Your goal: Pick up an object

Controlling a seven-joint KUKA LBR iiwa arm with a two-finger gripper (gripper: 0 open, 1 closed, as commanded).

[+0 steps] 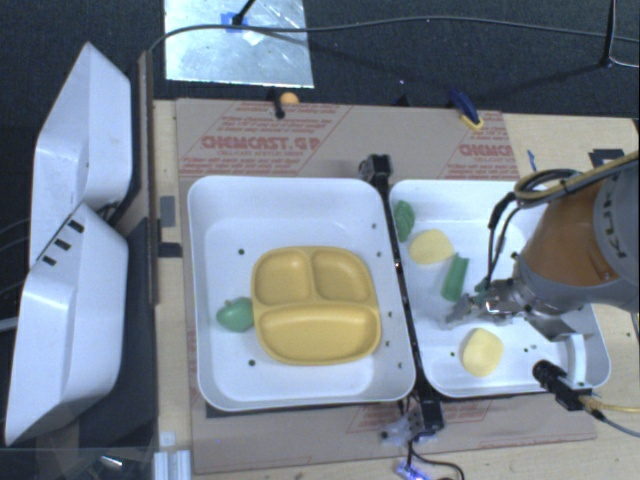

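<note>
The arm comes in over the right bin [430,193] from the surface's right edge, and its gripper [470,308] sits low near the middle of that bin. Whether the fingers are spread or clenched cannot be told here; the metal tip is small and blurred, and nothing shows between the fingers.

The closest candidate is the green stick-shaped piece [455,277], which lies just beside the gripper, toward the far edge of the surface and slightly toward the left bin [210,268]. Its long axis runs roughly from far to near with a slight lean, so the near end points almost at the gripper tip. A grasp would likely need the fingers to close across its short width, from the sides.

A pale yellow lump [481,352] rests just nearside of the gripper, toward the bin's near wall; it is roundish with no clear long axis. A second yellow rounded piece [431,246] lies farther off beyond the green stick, and another green piece [403,219] sits by the bin's left wall.

In the left bin, well apart from the gripper, a yellow divided tray [316,303] lies with a small green item [235,314] touching its left side.
</note>
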